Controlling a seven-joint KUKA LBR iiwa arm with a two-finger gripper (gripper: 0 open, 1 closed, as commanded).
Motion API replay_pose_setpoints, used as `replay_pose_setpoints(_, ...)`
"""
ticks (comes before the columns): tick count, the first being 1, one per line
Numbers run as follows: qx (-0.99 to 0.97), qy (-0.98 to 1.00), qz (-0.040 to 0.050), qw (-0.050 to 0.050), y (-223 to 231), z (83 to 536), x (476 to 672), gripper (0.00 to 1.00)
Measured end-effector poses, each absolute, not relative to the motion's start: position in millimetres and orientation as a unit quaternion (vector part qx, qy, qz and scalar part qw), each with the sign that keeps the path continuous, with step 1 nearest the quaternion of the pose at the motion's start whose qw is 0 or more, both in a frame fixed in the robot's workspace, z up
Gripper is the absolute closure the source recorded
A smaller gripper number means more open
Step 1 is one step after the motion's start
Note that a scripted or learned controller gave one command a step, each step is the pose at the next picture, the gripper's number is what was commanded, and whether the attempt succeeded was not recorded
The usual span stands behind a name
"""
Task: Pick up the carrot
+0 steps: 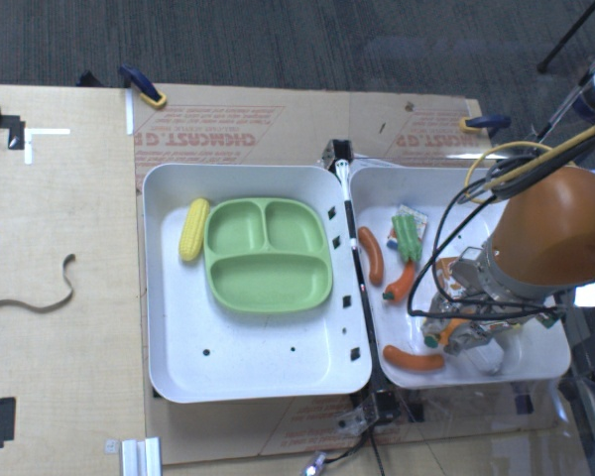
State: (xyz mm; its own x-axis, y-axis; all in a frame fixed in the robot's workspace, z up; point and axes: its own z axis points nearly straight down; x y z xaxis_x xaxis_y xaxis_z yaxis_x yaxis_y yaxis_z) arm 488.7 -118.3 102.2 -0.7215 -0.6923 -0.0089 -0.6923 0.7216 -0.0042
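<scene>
Single fixed camera above bench (59, 196), looking down at slant, both bins (169, 365) in frame.

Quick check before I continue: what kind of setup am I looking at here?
Likely a robot lab test bench, not a kitchen: two white bins on clamped cardboard, toy food such as corn and a carrot, and the cabled arm.

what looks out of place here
The corn lies in the left bin beside the green plate, not on it. Nothing looks spilled or broken.
</scene>
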Motion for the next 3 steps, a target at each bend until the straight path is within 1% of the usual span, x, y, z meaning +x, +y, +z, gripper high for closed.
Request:
replay_pose_setpoints(1,-0.411,0.912,0.0009,0.001,-110,171,493.7,1.00)
replay_pose_setpoints(2,-0.410,0.912,0.0008,0.001,-110,171,493.7,0.00)
replay_pose_setpoints(3,-0.509,0.861,0.0007,0.002,-121,93,490.2,0.00)
